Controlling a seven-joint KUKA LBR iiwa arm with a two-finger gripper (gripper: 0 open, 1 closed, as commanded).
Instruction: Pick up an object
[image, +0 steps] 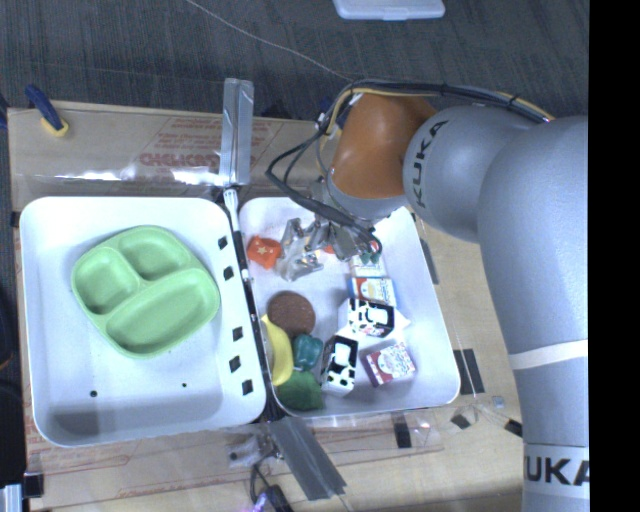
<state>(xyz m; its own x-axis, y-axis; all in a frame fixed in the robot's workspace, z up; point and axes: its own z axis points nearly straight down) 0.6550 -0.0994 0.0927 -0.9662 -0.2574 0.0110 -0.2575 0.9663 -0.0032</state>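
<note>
Arm: grey KUKA arm (520, 230) reaches in from the right, orange band above the wrist, bent down over the far part of the right bin (432, 335).
Gripper: gripper (312, 245) hangs low in the far-left part of the right bin, metal parts just right of the orange object; whether it is spread or pressed together cannot be told, and nothing can be seen in its grasp.
Orange object: small orange-red object (264, 251), irregular shape, lying at the far-left of the right bin against the dividing wall, just beside the gripper.
Brown disc: round, dark brown disc (292, 312), flat, mid-bin, nearer than the gripper.
Cartons: several small printed cartons (372, 318), some black-and-white patterned, in a cluster on the right side of the bin.
Near-left corner: banana (279, 354) and green pieces (303, 378) together.
Left bin: left bin (60, 400) holds a green divided plate (146, 289).
</note>
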